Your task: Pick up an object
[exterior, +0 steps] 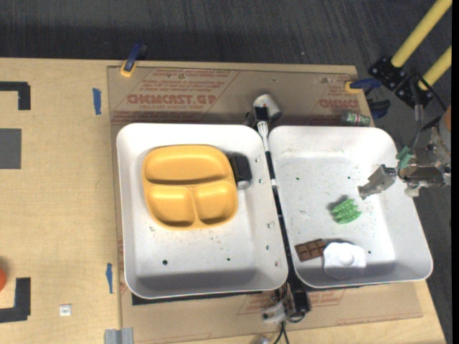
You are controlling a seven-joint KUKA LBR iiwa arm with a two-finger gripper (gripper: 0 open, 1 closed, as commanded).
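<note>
The right bin (409, 213) holds a small green object (345, 211) near its middle. A brown chocolate-like block (310, 250) and a white lumpy object (342, 256) lie side by side at its front edge. My gripper (376, 183) reaches in over the bin's right rim and hangs just up and to the right of the green object, apart from it, with nothing seen in it. In the left bin (133, 213) a yellow divided tray (190, 185) lies with a small black object (239, 169) against its right side.
The two bins meet at a centre ridge (272, 192). Brown cardboard (179, 92) lies under them on the wooden bench. Blue and yellow clamps (132, 59) hold the cardboard's back corners. Yellow poles (423, 31) stand at the upper right.
</note>
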